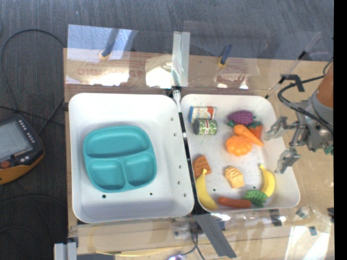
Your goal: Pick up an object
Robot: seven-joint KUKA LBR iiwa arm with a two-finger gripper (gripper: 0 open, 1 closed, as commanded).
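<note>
The arm [325, 93] is cut off at the right edge — the small can's [205, 127] label is too small to read.

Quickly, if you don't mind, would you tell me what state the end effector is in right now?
End effector: open, holding nothing, poised over the right edge of the right bin.

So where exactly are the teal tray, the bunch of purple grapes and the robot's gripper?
teal tray [142, 141]: camera view, on its upper right rim.
purple grapes [241, 117]: camera view, on the middle of the bunch.
gripper [283, 143]: camera view, midway between its two fingertips, over the right bin's right edge.
</note>
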